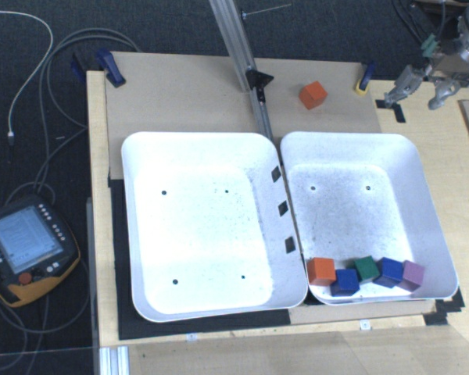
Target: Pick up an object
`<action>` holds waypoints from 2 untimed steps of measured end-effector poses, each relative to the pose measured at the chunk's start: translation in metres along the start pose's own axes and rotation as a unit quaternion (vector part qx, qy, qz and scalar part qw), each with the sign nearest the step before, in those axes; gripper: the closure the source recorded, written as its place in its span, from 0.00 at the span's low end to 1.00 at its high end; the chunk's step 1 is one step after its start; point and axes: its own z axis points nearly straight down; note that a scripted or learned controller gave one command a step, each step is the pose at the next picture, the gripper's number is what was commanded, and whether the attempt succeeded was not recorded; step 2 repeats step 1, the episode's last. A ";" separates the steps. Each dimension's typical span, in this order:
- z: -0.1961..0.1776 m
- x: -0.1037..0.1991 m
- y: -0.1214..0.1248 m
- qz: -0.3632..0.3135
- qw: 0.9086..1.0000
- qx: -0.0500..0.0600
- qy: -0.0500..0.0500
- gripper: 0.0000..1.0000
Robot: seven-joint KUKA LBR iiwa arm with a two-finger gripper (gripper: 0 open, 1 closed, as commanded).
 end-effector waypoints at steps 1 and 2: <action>0.116 -0.013 0.003 0.002 1.000 0.012 0.003 0.00; 0.116 -0.013 0.003 0.002 1.000 0.012 0.003 0.00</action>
